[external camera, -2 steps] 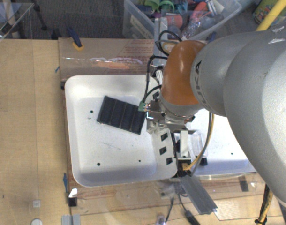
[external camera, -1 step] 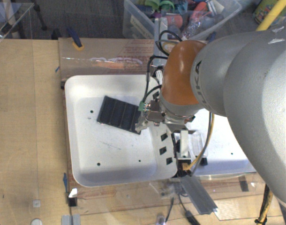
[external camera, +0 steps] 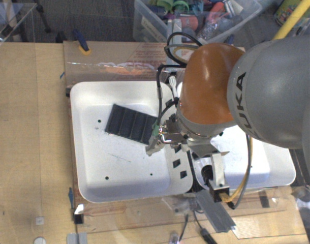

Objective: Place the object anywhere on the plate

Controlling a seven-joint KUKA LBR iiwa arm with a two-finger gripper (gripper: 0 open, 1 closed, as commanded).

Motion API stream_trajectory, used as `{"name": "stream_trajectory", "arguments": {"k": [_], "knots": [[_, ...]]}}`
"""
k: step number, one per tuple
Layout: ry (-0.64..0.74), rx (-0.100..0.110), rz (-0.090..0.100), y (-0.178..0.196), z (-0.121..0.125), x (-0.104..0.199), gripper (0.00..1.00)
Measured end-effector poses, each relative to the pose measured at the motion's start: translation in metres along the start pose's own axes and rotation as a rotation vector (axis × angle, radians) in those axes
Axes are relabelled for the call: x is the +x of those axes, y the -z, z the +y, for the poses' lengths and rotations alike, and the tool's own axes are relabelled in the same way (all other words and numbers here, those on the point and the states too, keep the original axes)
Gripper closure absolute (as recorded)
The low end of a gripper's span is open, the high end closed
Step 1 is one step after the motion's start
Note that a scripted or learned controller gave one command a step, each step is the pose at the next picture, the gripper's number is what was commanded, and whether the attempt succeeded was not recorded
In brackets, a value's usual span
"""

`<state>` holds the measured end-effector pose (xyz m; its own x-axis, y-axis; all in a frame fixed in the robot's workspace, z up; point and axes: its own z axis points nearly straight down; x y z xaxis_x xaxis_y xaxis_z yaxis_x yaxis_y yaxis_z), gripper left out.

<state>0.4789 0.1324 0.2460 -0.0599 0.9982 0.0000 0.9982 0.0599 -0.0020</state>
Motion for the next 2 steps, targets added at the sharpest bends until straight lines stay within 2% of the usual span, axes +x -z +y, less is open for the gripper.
{"name": "stream_trajectory", "arguments": {"k": [1, 2], "knots": [[-0.120, 0.002, -0.001, -0.072, 0.028, 0.078, 0.00], [-0.398, -0.007, 0.006, -0.156, 0.009, 0.092, 0.00]]}}
